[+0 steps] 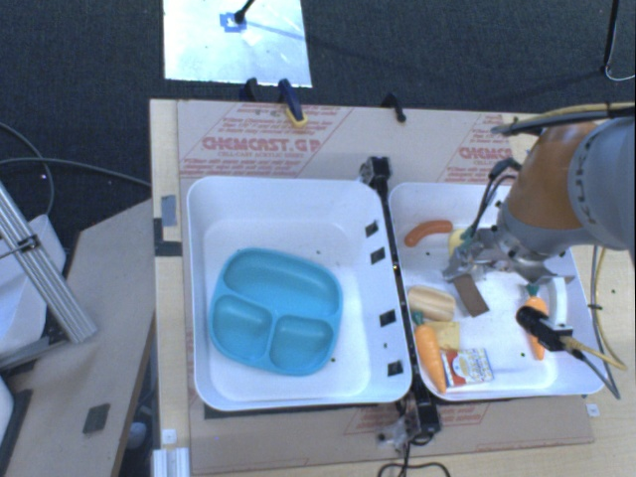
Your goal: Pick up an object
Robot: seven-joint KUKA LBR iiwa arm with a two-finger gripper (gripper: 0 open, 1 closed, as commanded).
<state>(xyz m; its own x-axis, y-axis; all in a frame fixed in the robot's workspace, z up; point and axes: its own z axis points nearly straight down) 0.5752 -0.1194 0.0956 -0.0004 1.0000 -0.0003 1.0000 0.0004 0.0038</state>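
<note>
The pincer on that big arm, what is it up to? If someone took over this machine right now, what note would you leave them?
Pincer: low in the right bin; open or shut cannot be told, nothing seen in it.
Right bin: sausage, bread roll, carrot, red packet, orange tool.
Left bin: blue divided plate.
Done: nothing visibly lifted.
Left: grasp and raise one item.

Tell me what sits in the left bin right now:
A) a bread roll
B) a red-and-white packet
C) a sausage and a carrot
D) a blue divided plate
D: the blue divided plate lies alone in the left bin, while the sausage, carrot, packet and bread roll all lie in the right bin.
</note>
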